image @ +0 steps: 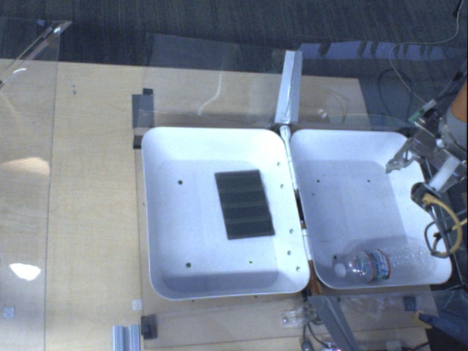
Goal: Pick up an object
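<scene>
Claw (404,157) hangs over smooth white bin (344,189) holding clear plastic bottle (368,265).

i'm looking at a robotics lab: a wooden bench (73,196) bearing two white bins (164,159), clear plastic guards (44,42) upper left, loose cables (439,225) at right.

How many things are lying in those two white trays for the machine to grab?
2. A dark ribbed rectangular block lies flat near the middle of the left tray. A clear plastic bottle lies on its side near the front edge of the right tray.
</scene>
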Robot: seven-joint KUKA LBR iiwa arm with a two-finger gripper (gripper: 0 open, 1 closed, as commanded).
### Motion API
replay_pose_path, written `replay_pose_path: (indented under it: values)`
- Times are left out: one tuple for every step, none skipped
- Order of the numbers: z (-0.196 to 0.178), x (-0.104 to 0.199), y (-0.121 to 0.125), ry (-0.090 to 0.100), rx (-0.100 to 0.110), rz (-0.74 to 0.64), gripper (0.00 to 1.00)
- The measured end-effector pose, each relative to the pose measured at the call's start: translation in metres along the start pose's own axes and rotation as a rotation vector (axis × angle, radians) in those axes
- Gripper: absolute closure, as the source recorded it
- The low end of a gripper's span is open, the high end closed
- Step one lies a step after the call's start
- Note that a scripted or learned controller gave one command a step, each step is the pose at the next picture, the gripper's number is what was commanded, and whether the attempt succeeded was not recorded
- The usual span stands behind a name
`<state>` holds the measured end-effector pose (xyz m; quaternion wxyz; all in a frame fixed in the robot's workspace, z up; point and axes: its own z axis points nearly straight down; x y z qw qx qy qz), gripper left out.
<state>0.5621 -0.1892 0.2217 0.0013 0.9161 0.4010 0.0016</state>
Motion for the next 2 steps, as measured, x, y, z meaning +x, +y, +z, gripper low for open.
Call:
replay_pose_path:
  values:
    - [0.131,0.006,-0.1,0.011,-0.01,0.061,0.0]
    - [-0.005,-0.02,-0.081,0.001,0.001,0.189,0.0]
